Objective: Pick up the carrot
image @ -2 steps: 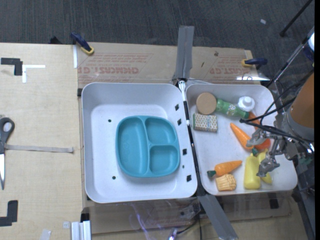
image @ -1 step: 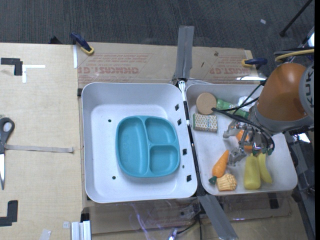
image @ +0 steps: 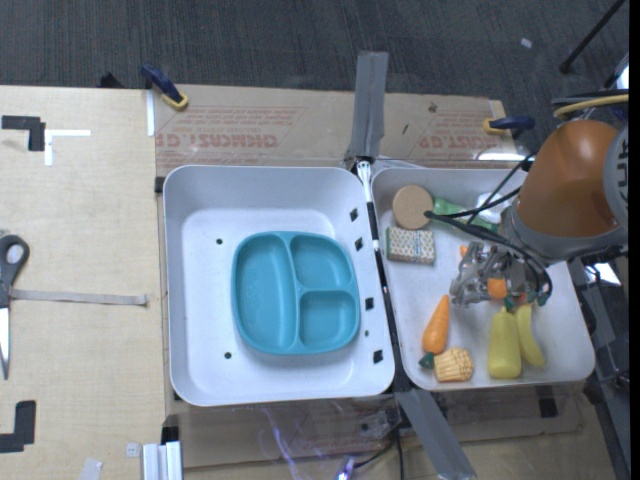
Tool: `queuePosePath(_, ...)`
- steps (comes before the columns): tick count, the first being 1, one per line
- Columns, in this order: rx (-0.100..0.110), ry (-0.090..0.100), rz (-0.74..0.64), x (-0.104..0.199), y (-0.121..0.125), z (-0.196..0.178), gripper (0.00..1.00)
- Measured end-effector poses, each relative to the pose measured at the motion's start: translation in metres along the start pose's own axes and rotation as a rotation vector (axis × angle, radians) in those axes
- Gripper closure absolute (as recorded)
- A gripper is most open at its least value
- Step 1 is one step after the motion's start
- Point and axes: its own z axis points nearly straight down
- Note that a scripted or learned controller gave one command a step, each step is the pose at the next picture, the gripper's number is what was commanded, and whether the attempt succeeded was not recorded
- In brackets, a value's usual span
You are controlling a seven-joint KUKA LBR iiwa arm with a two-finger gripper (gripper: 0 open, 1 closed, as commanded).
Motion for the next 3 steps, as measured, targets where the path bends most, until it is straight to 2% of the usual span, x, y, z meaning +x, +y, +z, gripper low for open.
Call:
queuePosePath(1,0.000,0.000,0.001,0.000,0.000,0.000,0.00)
queuePosePath(2,0.001,-0.005,-0.003,-0.002,0.001,-0.010,1.00)
queuePosePath(3,0.001,-0.005,-0.002,-0.002,0.001,-0.010,0.00)
